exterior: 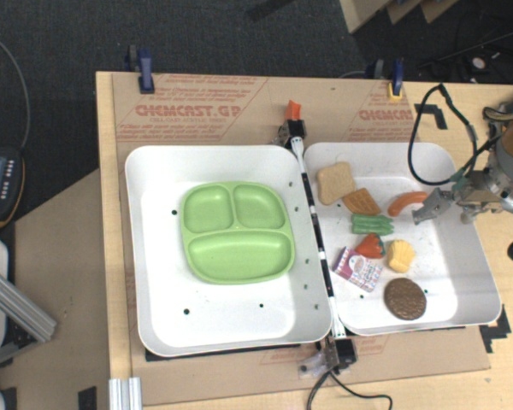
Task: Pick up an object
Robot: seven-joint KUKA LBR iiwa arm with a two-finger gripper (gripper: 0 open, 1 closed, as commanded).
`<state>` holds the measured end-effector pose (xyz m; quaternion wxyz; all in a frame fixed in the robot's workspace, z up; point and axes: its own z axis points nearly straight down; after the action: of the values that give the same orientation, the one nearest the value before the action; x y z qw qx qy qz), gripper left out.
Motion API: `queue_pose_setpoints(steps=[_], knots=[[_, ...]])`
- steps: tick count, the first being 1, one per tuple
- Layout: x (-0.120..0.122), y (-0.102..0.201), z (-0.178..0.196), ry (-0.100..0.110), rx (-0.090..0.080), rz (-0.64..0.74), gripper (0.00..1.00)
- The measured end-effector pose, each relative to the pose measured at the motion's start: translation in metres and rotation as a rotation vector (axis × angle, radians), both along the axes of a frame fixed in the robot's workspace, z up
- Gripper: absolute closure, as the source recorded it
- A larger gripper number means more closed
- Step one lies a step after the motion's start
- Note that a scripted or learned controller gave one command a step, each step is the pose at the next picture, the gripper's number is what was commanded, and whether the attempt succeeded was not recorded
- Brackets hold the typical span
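Observation:
The right bin [462, 263] holds several toy foods: a tan bread slice [335, 181], an orange cracker [360, 202], a green bean pod [372, 224], a red piece [370, 246], a yellow cheese cube [400, 255], a pink and white packet [357, 269], a round brown cookie [405, 298] and an orange-red sausage [406, 202]. My gripper [432, 207] reaches in from the right, low over the bin, its tip just right of the sausage. Nothing is visibly held.
The left bin [154, 229] carries a green divided plate [237, 231]. A black cable [427, 143] loops above the right bin's far edge. Clamps [144, 67] hold the cardboard base at the back.

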<state>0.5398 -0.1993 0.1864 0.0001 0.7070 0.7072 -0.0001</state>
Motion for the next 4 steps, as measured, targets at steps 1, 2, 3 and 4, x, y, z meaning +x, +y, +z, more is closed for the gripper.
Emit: queue_pose_setpoints(steps=[1,2,3,4], knots=[[0.02,0.059,-0.108,0.005,0.003,0.006,0.0],[-0.042,0.027,-0.102,0.005,0.0,-0.006,0.0],[0.018,0.055,-0.101,-0.006,0.0,0.005,0.0],[-0.033,0.057,-0.102,0.004,0.002,-0.002,0.0]])
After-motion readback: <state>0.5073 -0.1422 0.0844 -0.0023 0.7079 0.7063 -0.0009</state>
